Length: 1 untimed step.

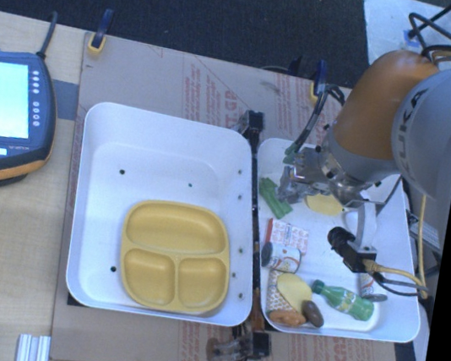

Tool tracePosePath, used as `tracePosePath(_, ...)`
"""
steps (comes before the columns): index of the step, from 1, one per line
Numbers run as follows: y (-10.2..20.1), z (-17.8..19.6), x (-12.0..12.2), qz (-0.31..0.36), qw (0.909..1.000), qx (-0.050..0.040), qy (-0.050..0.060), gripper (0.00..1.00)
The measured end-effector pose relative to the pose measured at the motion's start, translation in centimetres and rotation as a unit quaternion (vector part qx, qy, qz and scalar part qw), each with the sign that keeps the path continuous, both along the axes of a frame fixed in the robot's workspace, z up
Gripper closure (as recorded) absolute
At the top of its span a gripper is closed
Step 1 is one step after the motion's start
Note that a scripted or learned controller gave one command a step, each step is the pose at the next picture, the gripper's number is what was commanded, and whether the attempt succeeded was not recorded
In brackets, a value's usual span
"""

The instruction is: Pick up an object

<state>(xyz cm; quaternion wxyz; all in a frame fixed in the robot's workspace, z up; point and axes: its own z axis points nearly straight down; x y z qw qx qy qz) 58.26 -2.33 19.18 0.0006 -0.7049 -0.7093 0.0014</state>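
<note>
My gripper (290, 183) hangs low over the far left part of the right bin (392, 336). A green flat piece (274, 198) lies just beneath and to the left of it, close to the bin's left wall. A pale yellow item (324, 205) lies just to the right of the gripper. Nearer the front lie a red-and-white packet (287, 235), a green bottle (344, 301) on its side, a yellow lump (293, 289), a brown piece (287, 318) and a dark oval (313, 315). Whether the gripper touches the green piece cannot be told.
The left bin (94, 196) holds a yellow compartment tray (175, 254) at its front. A tablet with an orange edge (1, 116) lies on the bench at far left. The arm's orange band and grey body (401, 102) cover the right bin's far right corner.
</note>
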Motion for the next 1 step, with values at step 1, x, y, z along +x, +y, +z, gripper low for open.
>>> tracePosePath(1,4.91,-0.01,1.43,0.0,1.0,-0.0002,0.0,1.0)
